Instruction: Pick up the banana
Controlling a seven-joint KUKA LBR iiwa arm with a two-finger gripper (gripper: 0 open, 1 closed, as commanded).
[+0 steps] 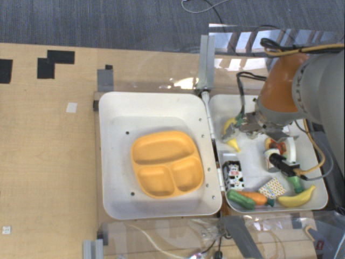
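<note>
bins: two, white and shallow, side by side on the worktop.
left bin: one orange plate, flat in the middle, with three compartments.
right bin: several small things, most of them along the wall at 6 o'clock.
banana: one, yellow, lying in the right bin's 5 o'clock corner.
checkered card: one, just at the banana's 9 o'clock.
small green piece: one, just at the banana's 12 o'clock.
orange piece: one, at the bin's 6 o'clock, touching the long green piece at its 9 o'clock.
box: one, black and white, at the bin's 8 o'clock, by the wall between the bins.
yellow bits: two, small, at the hand's 7 to 9 o'clock; what they are cannot be told.
arm: grey with an orange band, reaching in from 3 o'clock.
hand: over the right bin's 10 o'clock part, well apart from the banana; whether it is open or closed cannot be told.
</note>
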